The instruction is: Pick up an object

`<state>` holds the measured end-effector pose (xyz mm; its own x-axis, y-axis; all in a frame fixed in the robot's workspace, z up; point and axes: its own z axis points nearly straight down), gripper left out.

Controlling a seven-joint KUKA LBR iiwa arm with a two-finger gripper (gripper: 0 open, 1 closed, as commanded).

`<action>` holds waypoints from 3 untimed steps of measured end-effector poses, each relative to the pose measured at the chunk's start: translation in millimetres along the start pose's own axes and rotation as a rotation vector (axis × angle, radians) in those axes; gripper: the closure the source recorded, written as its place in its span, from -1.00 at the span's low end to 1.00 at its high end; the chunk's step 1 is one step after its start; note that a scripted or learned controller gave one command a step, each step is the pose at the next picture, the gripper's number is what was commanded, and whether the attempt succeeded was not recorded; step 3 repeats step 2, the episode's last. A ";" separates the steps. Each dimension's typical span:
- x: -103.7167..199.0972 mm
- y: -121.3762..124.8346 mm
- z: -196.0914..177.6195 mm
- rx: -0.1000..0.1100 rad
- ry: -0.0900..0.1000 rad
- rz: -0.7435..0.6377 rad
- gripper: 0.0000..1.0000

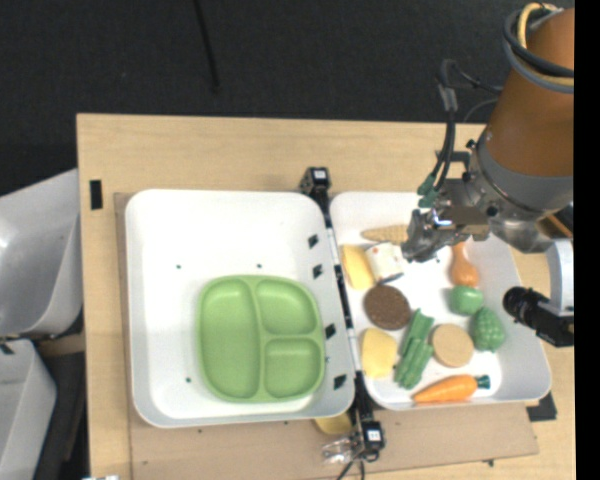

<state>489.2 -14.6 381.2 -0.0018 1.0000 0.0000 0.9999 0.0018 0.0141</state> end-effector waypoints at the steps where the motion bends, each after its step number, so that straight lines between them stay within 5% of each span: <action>1: 56.2 0.1 55.2 0.017 0.000 -0.005 1.00; 2: 46.8 1.8 -32.5 0.006 0.000 -0.001 1.00; 3: 46.8 1.8 -32.5 0.006 0.000 -0.001 1.00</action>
